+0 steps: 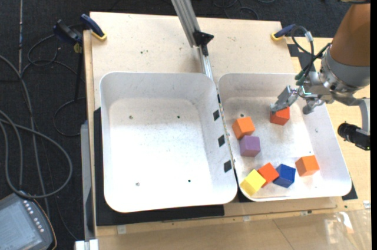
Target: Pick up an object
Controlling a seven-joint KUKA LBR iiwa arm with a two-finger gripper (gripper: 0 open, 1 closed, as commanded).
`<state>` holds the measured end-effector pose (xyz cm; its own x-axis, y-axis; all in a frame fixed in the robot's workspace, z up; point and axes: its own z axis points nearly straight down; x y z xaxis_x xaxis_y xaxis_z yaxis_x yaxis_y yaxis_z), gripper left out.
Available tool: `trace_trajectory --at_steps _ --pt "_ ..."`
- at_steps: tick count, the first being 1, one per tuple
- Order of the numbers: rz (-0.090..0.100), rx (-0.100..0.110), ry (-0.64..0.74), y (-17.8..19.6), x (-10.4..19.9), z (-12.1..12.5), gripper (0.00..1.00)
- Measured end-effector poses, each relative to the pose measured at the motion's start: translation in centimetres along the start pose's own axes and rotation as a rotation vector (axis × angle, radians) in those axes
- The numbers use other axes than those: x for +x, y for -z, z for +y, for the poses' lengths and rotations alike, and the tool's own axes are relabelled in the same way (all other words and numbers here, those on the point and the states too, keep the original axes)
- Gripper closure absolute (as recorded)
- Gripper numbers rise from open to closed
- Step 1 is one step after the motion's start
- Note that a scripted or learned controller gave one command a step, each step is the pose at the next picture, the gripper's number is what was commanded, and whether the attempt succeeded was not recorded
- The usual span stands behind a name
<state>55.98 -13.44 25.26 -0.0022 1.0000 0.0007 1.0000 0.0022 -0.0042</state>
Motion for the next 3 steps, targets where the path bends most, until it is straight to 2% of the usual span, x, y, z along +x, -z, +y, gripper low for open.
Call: trace_trajectory --at_steps 1,3 --pt "-0.001 -0.004 -0.002 0.2 -0.1 0.1 0.0" --pt "0.0 0.002 -0.003 -10.3 0.8 -1.8 0.0"
